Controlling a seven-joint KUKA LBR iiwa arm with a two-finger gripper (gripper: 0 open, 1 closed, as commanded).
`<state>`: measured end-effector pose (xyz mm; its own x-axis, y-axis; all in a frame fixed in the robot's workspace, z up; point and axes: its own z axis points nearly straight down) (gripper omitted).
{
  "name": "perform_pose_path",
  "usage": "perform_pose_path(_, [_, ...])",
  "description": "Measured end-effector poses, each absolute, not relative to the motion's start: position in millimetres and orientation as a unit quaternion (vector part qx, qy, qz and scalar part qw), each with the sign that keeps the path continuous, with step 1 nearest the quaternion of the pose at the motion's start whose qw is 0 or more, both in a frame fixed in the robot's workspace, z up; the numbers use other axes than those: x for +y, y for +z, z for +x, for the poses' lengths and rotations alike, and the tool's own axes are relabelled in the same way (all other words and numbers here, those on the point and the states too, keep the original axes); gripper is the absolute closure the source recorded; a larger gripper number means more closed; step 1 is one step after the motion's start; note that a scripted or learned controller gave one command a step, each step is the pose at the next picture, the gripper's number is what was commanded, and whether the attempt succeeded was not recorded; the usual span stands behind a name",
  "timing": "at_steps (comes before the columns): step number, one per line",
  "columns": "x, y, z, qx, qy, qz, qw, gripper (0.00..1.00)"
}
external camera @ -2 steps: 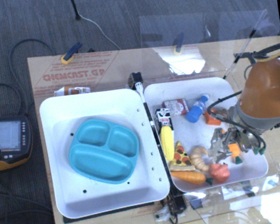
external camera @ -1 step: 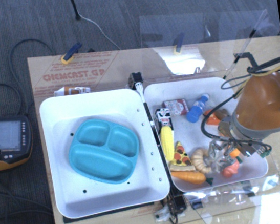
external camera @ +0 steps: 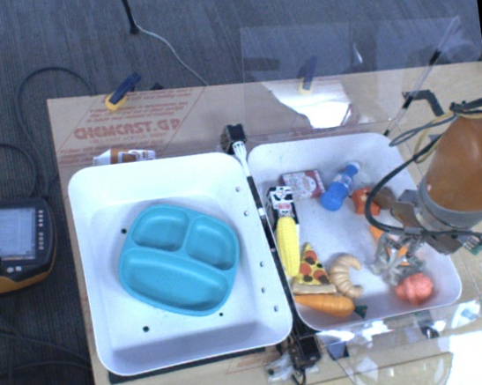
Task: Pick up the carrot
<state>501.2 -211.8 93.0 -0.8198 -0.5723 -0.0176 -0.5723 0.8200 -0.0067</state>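
Observation:
The carrot [external camera: 325,305], orange with a green tip at its right end, lies flat along the front wall of the right bin [external camera: 285,314]. My gripper [external camera: 392,255] hangs low over the right side of that bin, about a hand's width to the right of the carrot and slightly behind it. It is just above a pink-red fruit [external camera: 415,289]. The grey arm with its orange band [external camera: 465,169] comes in from the right and covers the bin's right rim. Nothing shows the carrot touching the gripper.
Around the carrot lie a croissant [external camera: 347,272], a pizza slice [external camera: 312,268] and a corn cob [external camera: 288,243]. Further back are a blue bottle [external camera: 340,186], a red packet [external camera: 302,185] and an orange item [external camera: 362,199]. The left bin [external camera: 98,252] holds a blue divided tray [external camera: 179,256].

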Motion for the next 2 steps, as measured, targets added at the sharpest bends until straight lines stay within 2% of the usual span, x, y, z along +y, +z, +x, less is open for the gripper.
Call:
perform_pose_path(1, [-141.4,93.5,532.4,0.971,-0.0054,-0.237,0.009,1.0])
perform_pose_path(2, [-158.9,132.0,526.6,0.938,0.0,-0.348,0.002,1.0])
